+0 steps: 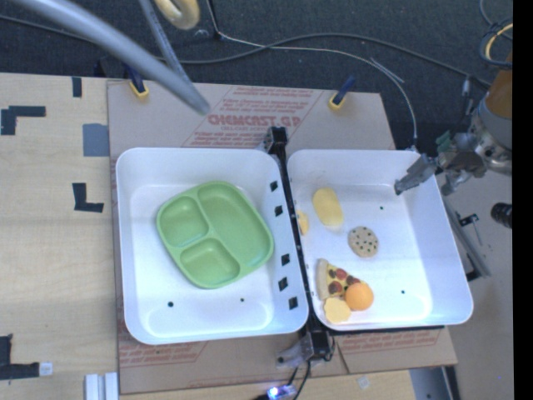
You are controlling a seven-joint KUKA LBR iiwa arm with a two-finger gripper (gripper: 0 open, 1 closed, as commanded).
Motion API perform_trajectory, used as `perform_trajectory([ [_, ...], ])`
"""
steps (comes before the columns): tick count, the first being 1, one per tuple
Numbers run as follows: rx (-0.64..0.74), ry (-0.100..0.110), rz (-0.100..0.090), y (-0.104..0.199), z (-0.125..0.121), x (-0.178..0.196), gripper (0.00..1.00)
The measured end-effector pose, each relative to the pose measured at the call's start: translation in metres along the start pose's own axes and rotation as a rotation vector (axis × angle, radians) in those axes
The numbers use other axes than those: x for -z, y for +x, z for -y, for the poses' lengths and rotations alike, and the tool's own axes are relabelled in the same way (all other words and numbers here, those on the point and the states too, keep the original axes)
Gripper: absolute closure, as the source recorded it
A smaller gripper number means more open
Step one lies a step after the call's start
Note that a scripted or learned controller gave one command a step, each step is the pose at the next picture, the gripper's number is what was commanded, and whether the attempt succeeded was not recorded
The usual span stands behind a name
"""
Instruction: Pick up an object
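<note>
Two bins, and your targets all sit in the right bin (433, 248): yellow piece (328, 207) near its top-left, cookie (363, 241) mid-bin, pizza slice (331, 279) and orange ball (359, 296) by the bottom edge. Gripper (414, 178) hovers at the top-right rim carrying nothing, approach step; can't tell its finger state. Cookie looks best to you: open floor all round, away from walls.

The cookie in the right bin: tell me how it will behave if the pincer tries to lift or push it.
The cookie looks like a thin, flat disc, so it probably slides rather than rolls when pushed. It lies flat on the right bin's smooth floor, so fingers may struggle to get under its low edge. It appears small, likely light, a rigid toy.
</note>
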State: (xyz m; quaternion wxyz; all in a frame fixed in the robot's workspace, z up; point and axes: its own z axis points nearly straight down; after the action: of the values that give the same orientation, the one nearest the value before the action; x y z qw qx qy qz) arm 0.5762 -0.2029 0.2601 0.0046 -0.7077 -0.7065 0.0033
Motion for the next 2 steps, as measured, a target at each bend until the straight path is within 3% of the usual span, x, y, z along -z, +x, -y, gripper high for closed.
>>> perform_trajectory([
  [1,0.002,-0.010,0.002,0.000,-0.002,0.006,0.00],
  [2,0.002,-0.006,0.002,0.008,0.001,-0.041,0.00],
])
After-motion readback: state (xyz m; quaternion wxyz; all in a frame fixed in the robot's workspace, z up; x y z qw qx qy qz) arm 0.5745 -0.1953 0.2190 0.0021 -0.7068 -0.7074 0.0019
